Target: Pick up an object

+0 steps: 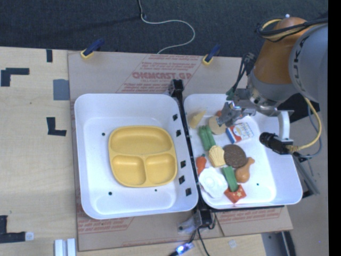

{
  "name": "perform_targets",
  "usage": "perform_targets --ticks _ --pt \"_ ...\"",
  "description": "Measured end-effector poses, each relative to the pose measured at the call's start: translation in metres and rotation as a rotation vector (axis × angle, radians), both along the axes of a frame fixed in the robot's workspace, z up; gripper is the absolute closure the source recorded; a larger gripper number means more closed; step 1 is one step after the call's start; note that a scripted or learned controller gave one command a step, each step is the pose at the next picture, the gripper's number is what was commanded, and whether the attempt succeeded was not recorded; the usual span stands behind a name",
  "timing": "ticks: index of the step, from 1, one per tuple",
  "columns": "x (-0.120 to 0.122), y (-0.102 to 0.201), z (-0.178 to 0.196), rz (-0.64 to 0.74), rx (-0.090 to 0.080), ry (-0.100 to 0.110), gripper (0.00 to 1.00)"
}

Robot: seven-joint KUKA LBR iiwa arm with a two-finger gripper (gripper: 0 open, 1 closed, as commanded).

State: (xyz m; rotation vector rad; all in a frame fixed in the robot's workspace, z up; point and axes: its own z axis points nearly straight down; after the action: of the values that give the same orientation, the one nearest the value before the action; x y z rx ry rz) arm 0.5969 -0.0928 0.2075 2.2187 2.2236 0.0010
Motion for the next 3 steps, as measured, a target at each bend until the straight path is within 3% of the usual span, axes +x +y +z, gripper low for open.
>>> perform_targets --ticks 1,2,3 --pt "0.0 0.001 0.016 0.0 0.001 0.003 1.0" --pt "0.048 -0.002 0.023 0.001 0.0 0.001 1.0" --pt "0.044 -0.003 0.024 -0.001 -0.001 0.005 1.0"
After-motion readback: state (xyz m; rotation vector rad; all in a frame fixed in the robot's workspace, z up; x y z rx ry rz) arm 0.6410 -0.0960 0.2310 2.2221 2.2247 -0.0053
